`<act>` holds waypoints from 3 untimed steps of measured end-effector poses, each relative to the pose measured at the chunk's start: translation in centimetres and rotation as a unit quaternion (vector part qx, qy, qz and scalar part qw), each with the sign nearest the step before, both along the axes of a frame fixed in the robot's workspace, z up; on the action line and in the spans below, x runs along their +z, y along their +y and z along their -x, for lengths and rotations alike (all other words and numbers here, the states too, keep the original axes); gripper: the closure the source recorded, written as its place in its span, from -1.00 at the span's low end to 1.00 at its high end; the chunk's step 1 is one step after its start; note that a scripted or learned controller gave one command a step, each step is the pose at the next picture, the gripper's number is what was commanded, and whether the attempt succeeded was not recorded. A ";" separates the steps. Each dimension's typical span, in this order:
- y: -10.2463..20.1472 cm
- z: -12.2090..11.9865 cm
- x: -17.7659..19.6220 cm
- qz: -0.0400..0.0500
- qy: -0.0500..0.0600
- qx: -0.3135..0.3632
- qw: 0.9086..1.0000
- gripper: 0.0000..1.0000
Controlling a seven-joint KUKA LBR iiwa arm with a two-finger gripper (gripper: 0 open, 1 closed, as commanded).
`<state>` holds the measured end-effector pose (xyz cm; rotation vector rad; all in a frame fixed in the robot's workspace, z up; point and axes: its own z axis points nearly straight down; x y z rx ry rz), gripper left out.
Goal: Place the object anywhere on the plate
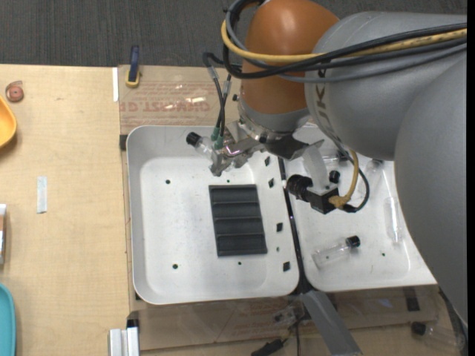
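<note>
The gripper (pixel 227 154) is hung over the left bin's (pixel 148 221) far end, just behind the black plate (pixel 239 219). A small capped tube (pixel 200 142) is seen at its tip, presumably carried for placing. Its opening and hold cannot be told.

The scene is bright and evenly lit, with light that seems to come from above. The two white bins (pixel 148 199) are the brightest parts and look a little washed out, so their rims are pale. Shadows are soft: a weak grey shadow lies under the arm (pixel 386 73) on the right bin (pixel 371 269). The orange band (pixel 286 28) shows a mild sheen, without hard glare. A clear plastic cover on the cardboard (pixel 171 99) gives small white reflections. Focus is fair in the middle; fine details are slightly grainy, and the near arm looks soft.
</note>
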<state>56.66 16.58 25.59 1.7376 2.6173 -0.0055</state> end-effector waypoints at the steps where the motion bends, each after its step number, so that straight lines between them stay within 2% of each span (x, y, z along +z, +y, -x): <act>1: 3.9 1.0 -5.6 0.000 0.001 0.148 0.989 1.00; 2: 3.4 3.1 -4.5 -0.001 0.001 0.188 0.982 1.00; 3: 4.5 3.5 3.3 -0.001 0.000 0.242 0.970 1.00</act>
